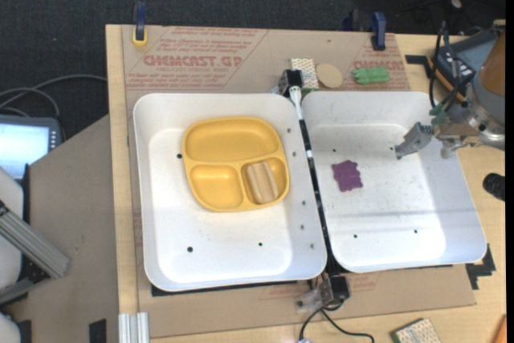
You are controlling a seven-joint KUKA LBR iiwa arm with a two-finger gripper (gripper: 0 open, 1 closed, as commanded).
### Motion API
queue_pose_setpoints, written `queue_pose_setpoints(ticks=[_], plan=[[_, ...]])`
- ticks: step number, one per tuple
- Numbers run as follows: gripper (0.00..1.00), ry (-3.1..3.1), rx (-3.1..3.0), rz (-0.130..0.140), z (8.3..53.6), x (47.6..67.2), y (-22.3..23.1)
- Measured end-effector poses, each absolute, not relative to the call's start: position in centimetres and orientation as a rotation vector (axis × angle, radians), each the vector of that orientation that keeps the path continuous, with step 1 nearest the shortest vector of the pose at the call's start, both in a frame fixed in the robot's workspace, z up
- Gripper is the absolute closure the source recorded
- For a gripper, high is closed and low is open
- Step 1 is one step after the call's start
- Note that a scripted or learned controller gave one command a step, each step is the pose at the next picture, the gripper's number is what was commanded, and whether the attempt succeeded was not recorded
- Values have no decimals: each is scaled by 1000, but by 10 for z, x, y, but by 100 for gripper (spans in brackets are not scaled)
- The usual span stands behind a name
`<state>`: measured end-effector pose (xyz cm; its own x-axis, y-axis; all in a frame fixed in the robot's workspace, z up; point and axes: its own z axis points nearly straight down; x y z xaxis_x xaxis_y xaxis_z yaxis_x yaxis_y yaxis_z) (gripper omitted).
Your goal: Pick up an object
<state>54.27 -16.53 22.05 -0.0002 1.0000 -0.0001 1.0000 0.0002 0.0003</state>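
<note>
A small purple object (pixel 347 175) lies flat on the floor of the right bin (pixel 450 229), near its left side. In the left bin (pixel 161 237) sits a yellow divided plate (pixel 233 142), and a tan block (pixel 259 181) rests in its lower right compartment. My gripper (pixel 413 140) hangs over the upper right part of the right bin, to the right of and a little above the purple object, well apart from it. Nothing shows in the gripper.
Behind the bins, on the cardboard board (pixel 201 56), lie a green object (pixel 371 75), a round tan disc (pixel 329 75) and a small checkered tag (pixel 303 65). Blue clamps (pixel 377 26) hold the board's far edge. Cables (pixel 446 64) trail by the arm at the right.
</note>
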Motion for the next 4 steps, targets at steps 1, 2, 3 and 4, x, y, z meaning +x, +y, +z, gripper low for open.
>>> queue_pose_setpoints(ticks=[1,2,3,4], plan=[[0,2226,2228,-4,165,519,-143],[0,2225,2213,5,81,586,-102],[100,2218,2218,4,95,584,-105],[0,2218,2219,3,95,584,-105]])
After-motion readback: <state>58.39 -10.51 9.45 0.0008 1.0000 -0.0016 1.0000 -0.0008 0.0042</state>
